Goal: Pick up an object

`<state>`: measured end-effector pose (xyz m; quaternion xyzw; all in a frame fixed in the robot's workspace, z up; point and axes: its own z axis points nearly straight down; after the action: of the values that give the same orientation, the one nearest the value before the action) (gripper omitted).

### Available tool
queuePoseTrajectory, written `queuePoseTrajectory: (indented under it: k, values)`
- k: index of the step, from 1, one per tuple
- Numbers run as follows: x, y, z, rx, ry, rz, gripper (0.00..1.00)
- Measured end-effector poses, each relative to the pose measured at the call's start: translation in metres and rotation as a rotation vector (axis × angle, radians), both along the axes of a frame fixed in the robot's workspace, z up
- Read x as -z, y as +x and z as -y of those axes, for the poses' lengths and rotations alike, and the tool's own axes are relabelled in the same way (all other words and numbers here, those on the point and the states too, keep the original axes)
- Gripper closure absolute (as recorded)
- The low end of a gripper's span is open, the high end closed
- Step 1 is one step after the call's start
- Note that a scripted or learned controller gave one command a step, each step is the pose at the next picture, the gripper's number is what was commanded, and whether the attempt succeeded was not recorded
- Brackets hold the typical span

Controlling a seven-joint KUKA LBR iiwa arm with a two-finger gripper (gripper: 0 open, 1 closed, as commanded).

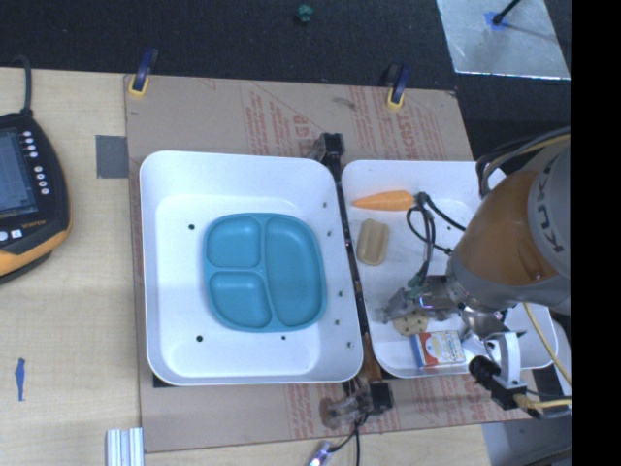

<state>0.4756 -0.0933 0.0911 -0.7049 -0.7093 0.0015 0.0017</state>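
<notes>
The gripper (406,304) is lowered into the right bin (441,177); its state cannot be told. The carrot (382,200) is laid crosswise, tip pointing left.

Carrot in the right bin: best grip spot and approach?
Take the carrot across its thicker middle, coming straight down from above. It lies flat, lengthwise along the bin's far wall, tapering toward the left, apart from the tan block. Probably set the fingers across its short axis.
</notes>
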Motion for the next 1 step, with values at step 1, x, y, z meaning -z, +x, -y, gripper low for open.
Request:
queuePoseTrajectory:
  k: [1]
  values:
    - [-0.0126,0.0023,0.0007,-0.003,-0.001,0.005,1.00]
